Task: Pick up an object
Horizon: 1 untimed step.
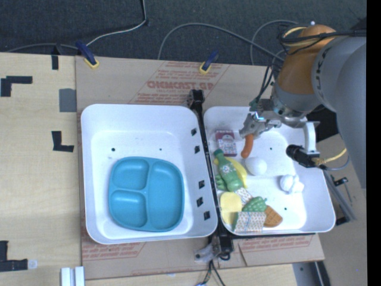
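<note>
- My gripper [255, 126] hung over the right bin [315, 216], fingers closed on an orange carrot [247, 146].
- The blue tray [146, 193] lay in the left bin [95, 159].

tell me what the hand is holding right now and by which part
The hand appears to hold the orange carrot-like piece by its upper end; the rest hangs down over the right bin. The grip itself is small in view, so contact is likely, not certain.
</note>
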{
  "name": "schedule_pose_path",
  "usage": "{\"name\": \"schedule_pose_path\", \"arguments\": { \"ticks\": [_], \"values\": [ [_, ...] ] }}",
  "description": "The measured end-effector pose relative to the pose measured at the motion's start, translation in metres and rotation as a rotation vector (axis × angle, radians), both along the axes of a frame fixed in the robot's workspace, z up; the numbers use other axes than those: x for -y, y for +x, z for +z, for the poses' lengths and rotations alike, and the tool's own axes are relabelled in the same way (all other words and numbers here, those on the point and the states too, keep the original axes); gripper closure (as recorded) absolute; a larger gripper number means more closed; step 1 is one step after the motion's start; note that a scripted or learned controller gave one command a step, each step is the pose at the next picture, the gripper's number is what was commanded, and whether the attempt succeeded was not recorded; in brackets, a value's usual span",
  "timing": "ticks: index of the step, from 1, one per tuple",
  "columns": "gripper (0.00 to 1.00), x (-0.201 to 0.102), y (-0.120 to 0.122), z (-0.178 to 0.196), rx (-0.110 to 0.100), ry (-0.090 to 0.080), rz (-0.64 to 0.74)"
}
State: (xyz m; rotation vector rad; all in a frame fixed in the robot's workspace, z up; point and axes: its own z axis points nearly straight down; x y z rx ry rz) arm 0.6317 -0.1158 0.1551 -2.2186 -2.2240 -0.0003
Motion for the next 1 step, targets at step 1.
{"name": "schedule_pose_path", "arguments": {
  "ticks": [1],
  "values": [
    [1.0,-0.0545,-0.0808,0.0563,-0.001,0.0,0.0]
  ]
}}
